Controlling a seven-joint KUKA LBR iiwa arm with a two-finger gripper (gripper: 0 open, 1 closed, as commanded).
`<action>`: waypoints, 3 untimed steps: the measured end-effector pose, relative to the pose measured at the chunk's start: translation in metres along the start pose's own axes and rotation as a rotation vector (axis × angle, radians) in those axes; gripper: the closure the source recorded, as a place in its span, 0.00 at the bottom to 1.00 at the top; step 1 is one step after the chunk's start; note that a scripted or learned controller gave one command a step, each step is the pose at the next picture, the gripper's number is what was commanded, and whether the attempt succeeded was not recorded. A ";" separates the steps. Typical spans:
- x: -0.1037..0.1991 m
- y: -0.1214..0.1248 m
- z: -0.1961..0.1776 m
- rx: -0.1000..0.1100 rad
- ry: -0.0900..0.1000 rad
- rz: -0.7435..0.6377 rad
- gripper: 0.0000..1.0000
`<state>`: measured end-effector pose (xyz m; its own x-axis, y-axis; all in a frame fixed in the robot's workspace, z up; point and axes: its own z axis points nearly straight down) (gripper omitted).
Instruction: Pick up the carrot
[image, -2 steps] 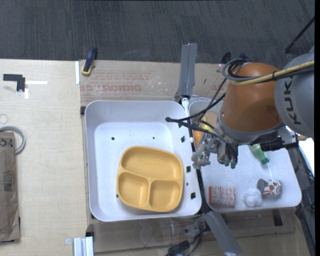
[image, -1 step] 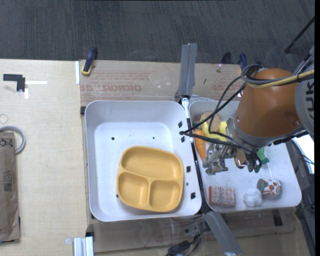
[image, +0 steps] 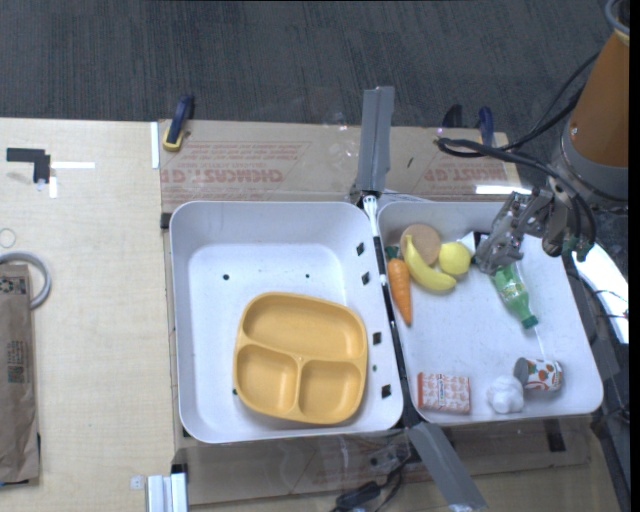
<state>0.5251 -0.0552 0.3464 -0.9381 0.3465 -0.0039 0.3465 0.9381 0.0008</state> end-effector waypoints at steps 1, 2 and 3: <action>0.049 0.047 0.155 0.000 0.004 -0.168 1.00; -0.069 -0.016 0.086 0.000 -0.001 -0.153 1.00; 0.020 0.023 0.122 -0.001 0.004 -0.346 1.00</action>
